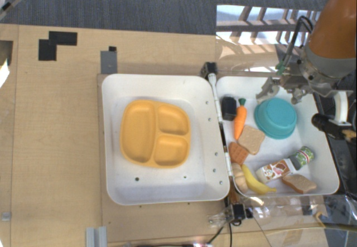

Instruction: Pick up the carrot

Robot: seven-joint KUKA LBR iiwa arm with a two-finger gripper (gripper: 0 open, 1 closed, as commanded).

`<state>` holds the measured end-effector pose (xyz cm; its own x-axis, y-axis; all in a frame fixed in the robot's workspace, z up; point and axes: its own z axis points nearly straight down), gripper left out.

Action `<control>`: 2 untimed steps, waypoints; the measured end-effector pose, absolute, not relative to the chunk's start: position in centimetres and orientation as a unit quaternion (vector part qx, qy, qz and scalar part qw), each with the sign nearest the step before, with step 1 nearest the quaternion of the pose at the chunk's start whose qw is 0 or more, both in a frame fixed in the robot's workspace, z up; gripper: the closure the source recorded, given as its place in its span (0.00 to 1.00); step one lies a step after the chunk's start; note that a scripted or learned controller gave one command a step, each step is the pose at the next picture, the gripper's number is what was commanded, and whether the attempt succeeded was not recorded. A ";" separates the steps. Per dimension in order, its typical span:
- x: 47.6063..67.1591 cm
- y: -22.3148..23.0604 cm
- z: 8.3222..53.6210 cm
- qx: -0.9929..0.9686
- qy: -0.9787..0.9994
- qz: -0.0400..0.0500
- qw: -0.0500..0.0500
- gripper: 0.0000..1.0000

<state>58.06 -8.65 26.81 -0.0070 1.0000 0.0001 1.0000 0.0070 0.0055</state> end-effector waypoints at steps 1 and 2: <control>57.8 -8.6 13.3 0.733 0.680 -0.002 -0.003 0.00; 58.5 -8.7 8.8 0.829 0.560 0.004 0.000 0.00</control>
<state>58.55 -8.75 8.76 0.3735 0.9276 0.0057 0.9276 -0.3736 0.0044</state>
